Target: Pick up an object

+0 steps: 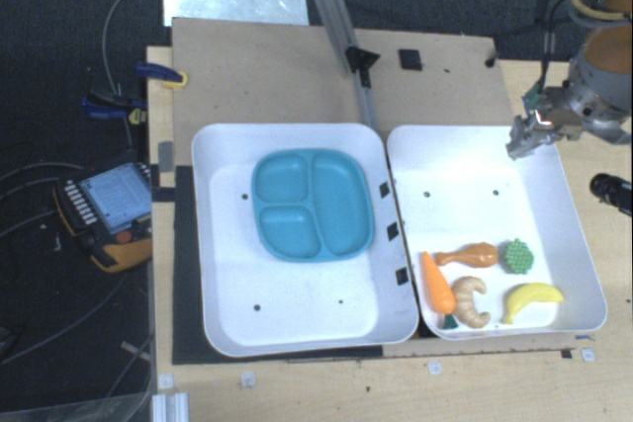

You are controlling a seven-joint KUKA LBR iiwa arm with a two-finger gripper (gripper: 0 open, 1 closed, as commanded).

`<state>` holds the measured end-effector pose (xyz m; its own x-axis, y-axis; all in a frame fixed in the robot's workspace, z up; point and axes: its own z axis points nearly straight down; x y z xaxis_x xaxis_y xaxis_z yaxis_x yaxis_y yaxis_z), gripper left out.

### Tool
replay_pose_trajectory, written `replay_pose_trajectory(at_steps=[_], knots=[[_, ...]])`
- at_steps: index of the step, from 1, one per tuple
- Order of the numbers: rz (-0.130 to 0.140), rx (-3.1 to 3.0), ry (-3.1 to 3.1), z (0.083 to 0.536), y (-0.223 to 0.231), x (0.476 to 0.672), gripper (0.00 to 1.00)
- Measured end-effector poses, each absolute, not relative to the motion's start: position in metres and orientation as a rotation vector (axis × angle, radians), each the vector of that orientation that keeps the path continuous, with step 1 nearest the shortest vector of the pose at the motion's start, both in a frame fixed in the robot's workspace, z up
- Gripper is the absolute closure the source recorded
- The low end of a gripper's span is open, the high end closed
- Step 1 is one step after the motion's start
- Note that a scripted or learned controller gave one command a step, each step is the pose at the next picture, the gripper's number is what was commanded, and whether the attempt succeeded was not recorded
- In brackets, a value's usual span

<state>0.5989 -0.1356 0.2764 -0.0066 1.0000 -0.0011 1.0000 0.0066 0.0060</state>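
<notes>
While the gripper hangs over the top right corner of the right bin, honestly can't tell how it's set, too small and blurry; all the pickable stuff sits well apart from it at the bin's bottom: carrot, drumstick, croissant, green broccoli, banana; left bin has a blue divided plate.
</notes>
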Motion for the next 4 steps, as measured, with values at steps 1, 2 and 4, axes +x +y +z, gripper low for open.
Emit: replay_pose_trajectory(at_steps=[1,2,4], knots=[[0.001,2.213,2.23,0.269,-0.097,0.586,1.0],[0.001,2.214,2.23,0.269,-0.051,0.566,1.0],[0.0,2.213,2.232,0.243,0.043,0.538,1.0]])
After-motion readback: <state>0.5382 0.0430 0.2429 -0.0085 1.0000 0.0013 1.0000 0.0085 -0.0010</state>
